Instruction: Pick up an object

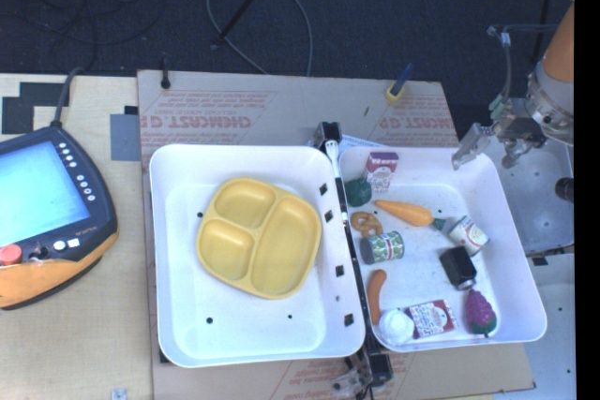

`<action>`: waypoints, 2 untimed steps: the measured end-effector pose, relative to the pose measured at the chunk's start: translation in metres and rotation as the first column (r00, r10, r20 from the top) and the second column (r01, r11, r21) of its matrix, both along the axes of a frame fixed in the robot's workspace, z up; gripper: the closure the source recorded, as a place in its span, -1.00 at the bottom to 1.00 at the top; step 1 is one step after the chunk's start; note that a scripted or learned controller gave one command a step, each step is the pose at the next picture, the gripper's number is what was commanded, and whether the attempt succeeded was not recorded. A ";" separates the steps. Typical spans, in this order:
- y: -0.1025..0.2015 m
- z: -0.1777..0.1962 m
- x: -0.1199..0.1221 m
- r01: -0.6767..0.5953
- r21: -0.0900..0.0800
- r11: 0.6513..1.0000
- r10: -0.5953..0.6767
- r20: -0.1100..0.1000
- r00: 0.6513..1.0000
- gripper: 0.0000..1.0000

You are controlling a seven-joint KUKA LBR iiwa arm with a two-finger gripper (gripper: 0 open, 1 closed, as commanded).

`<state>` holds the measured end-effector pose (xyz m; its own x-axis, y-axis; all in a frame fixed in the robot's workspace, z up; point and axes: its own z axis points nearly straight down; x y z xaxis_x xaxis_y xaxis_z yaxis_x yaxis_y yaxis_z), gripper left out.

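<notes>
The claw (494, 143) is hanging over the upper right corner of the right bin (514, 250), just at its rim, and nothing is sitting between its fingers, so the pick is not yet begun. Its two fingers are standing apart, released; one is pointing to the left over the bin edge and the other is lower to the right, and they are touching no object as far as I can see.

The things to pick are all lying in the right bin. The carrot (405, 213) is lying near the middle, well apart from its neighbours on the upper side, so I am judging it the easiest target. The can (382, 246) is lying beside the pretzel (365, 223), and the grapes (480, 312) are resting in the lower right corner, close to the wall.

To do this step well, the arm should be coming down with the fingers across the narrow side of the carrot, not along it, and closing only when both fingers are low beside it. The left bin (178, 295) is holding a yellow tray (260, 236)
</notes>
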<state>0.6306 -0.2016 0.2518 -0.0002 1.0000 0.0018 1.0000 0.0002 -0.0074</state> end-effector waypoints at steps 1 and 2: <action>-0.011 -0.141 -0.004 0.000 0.000 1.000 0.000 0.002 1.000 -1.00; -0.011 -0.166 -0.038 0.000 0.000 1.000 0.000 0.004 1.000 -1.00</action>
